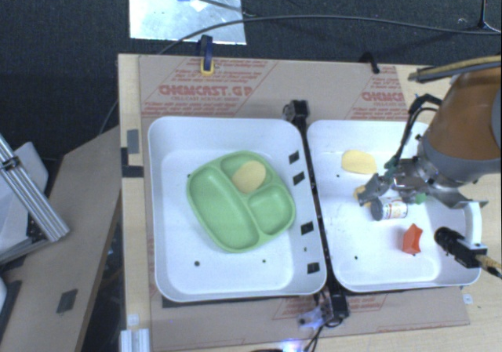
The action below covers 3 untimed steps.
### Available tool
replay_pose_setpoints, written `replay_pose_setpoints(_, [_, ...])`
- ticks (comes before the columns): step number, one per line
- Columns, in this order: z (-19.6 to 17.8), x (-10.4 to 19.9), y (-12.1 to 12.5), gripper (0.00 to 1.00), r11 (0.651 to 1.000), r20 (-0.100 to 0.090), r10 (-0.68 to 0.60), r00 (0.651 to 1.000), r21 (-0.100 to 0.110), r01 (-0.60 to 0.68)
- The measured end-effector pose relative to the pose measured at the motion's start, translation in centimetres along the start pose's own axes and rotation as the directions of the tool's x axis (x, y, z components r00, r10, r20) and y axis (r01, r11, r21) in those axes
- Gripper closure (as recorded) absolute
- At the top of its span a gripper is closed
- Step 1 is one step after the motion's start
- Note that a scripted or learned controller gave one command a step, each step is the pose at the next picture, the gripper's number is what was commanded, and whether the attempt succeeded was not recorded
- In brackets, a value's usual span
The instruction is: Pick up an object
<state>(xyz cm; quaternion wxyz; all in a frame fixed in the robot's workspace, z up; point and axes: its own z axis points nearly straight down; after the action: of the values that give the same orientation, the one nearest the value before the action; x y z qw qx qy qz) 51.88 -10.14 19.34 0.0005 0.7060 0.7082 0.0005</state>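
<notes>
My gripper [375,192] hangs low over the right bin [345,264], near its middle. Just below and right of the gripper lies a small white bottle [392,208] with a dark cap and a red label, on its side, touching or nearly touching the gripper. A pale yellow lump [359,161] rests on the bin floor up and left of the gripper. Toward the bin's front right lies a small orange-red piece [412,238]. The view does not show anything gripped.
The left bin [176,264] holds a green divided plate [223,221] with a yellow lump [250,176] in its upper compartment. A black-clipped divider [307,186] runs between the bins. The arm covers the right bin's far right side.
</notes>
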Motion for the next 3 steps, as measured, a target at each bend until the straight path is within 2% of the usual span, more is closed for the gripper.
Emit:
replay_pose_setpoints(1, [6.2,-0.1,-0.5,0.0,1.0,-0.001,0.002,1.0,0.006,-0.002])
replay_pose_setpoints(2, [11.1,-0.1,-0.5,0.0,1.0,-0.001,0.003,1.0,0.003,-0.003])
replay_pose_setpoints(3, [9.8,-0.1,-0.4,1.0,1.0,0.0,0.003,1.0,-0.001,-0.003])
